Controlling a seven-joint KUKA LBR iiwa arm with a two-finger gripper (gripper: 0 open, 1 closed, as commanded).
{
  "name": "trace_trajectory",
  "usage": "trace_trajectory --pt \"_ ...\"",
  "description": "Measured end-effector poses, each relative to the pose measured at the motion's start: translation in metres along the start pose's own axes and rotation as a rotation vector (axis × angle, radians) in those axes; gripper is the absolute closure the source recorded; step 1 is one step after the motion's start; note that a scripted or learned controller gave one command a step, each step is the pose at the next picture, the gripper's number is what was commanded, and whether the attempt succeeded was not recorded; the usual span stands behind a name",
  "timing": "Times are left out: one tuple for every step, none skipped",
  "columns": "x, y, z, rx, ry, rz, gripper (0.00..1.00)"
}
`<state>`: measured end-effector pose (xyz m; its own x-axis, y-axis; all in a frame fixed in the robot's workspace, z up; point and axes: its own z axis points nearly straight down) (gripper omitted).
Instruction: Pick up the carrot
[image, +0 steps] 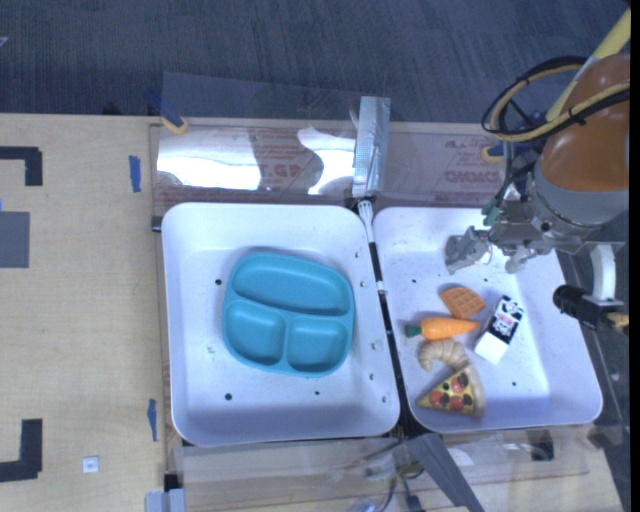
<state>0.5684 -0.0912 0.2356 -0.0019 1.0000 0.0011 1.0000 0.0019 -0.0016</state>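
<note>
Nearest the camera lay a toy pizza slice (455, 391), at the front of the right bin (560, 385), its point aimed toward the back. Just behind it sat a pale croissant (444, 353), and touching the croissant's back edge lay the carrot (448, 328). The carrot was small and orange, tapered, lying roughly crosswise in the bin with a short green tuft at its left end and its narrow tip pointing right. Just behind it rested a round, ridged orange-brown waffle or cookie (462, 301), close to the carrot or touching it. To the carrot's right, a small white carton with a black printed patch (500, 328) lay tilted, near the carrot's tip but apart from it.

The left bin (190, 300) held a blue divided plate (288, 311) with three compartments, set near its middle.

The arm (585, 150) reached in from the right, its orange band and grey wrist above the right bin's back right part, with dark cables looped above it. The hand (486, 252) hung over the back of the right bin, behind the waffle and well apart from the carrot. Its two grey fingers (462, 247) stood apart, with nothing between them. The bench (70, 330) was pale wood with black corner marks and bits of blue tape.
</note>
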Motion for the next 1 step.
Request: trace_trajectory --pt "-0.0123 -0.0037 0.1380 -0.010 -0.001 0.148 0.00"
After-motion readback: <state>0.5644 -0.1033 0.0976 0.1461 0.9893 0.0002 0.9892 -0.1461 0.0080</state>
